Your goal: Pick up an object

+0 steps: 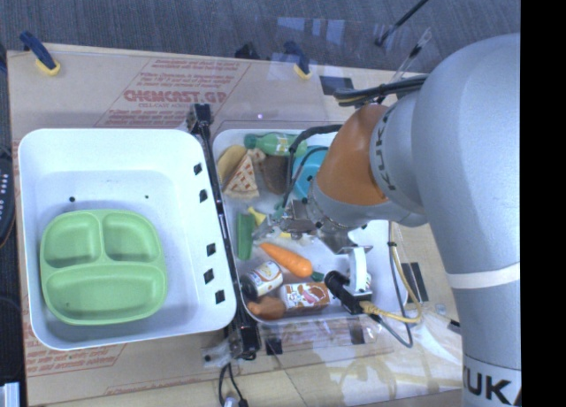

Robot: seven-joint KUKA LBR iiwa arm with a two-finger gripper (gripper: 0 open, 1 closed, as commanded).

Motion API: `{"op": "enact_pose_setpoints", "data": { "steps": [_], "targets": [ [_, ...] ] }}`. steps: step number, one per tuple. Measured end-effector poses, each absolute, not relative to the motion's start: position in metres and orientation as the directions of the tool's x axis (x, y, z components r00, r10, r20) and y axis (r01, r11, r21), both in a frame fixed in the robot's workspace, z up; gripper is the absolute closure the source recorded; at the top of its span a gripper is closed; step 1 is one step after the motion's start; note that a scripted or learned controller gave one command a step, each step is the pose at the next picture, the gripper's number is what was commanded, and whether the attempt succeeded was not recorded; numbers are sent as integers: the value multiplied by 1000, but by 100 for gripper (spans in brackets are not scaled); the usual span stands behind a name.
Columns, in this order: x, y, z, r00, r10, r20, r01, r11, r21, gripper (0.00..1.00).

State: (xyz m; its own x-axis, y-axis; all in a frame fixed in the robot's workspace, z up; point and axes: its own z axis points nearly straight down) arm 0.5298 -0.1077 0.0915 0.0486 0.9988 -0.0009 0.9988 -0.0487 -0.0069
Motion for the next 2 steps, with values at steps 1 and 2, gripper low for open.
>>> {"op": "enact_pose_setpoints", "data": {
  "steps": [1, 2],
  "targets": [
    [530, -107, 101, 39, 999, -1, 999, -39, -12, 100],
    [530, -107, 101, 38, 999, -2, 999, -38, -12, 0]
  ]
}}
